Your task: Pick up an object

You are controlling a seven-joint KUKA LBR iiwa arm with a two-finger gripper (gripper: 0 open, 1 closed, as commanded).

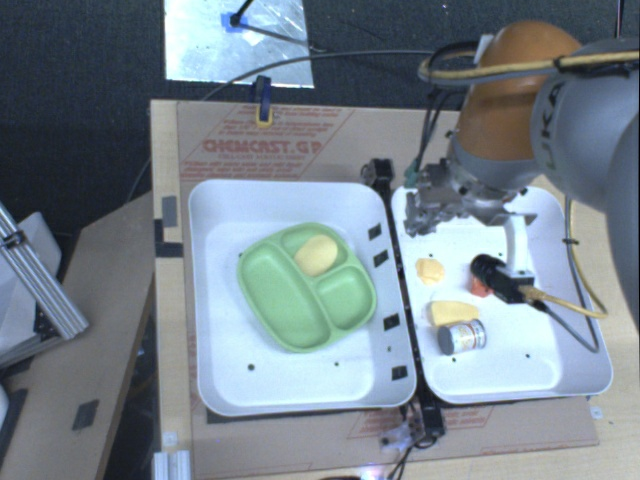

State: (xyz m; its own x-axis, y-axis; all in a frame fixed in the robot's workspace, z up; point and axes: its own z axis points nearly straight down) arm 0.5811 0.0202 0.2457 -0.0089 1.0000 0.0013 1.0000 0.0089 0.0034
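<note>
Four small things lie in the right bin (545, 358): a yellow chunk (430, 269), a yellow wedge (453, 312), a can (462, 337) just beside the wedge, and a red bit (480, 287), half hidden. The gripper (425, 216) hangs over the bin's far left corner, nearest the chunk; I cannot tell whether it is released or clenched. I'd go for the wedge: it looks light and perhaps soft, so I'd pinch across its narrow sides, while the can looks smooth and apt to roll. The floor is flat, white, probably slick, with room to the right. The left bin (230, 368) holds a green plate (285, 308)
</note>
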